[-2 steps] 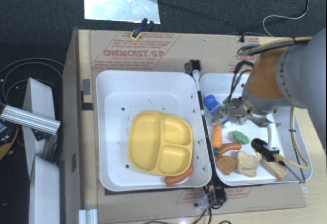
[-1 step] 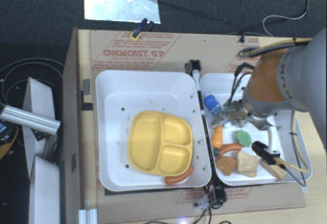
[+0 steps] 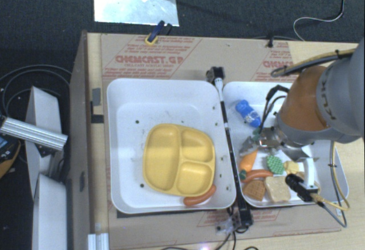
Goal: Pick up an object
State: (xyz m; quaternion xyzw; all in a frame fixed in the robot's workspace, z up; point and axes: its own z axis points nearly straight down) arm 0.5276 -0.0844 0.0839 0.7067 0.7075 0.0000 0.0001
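yellow tray (image 3: 178, 158) — sausage (image 3: 200, 198) alongside

place: robotics lab | evidence: bench (image 3: 171, 55), white bins (image 3: 122, 129), loose cables (image 3: 23, 80)

Yellow tray (image 3: 178, 158), blue bottle (image 3: 245, 110), 2 white bins (image 3: 122, 106).
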